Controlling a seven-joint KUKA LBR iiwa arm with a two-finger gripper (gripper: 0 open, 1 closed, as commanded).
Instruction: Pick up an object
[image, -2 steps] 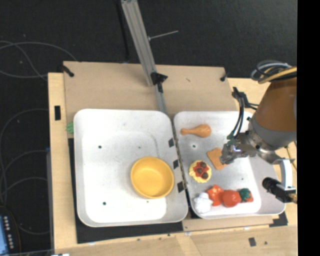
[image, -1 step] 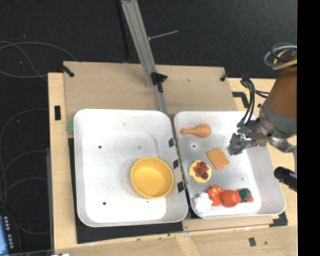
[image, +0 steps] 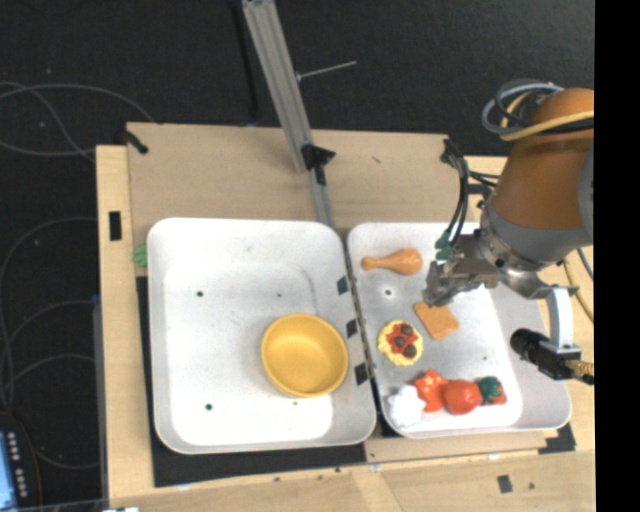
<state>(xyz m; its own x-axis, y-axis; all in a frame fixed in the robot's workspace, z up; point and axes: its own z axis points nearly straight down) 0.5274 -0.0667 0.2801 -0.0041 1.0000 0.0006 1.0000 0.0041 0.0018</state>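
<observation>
Right white bin (image: 520, 400), fingers (image: 437, 297) over tan slice (image: 438, 320), grip state unclear

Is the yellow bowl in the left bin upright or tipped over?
Upright. The bowl sits in the left bin with its round rim facing up and its inside showing, nothing in it.

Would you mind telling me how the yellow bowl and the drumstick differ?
The bowl is yellow, round and hollow; the drumstick is orange-brown and elongated. The bowl is much larger. The bowl sits in the left bin, the drumstick in the right bin, near the tool. Both lie free.
</observation>
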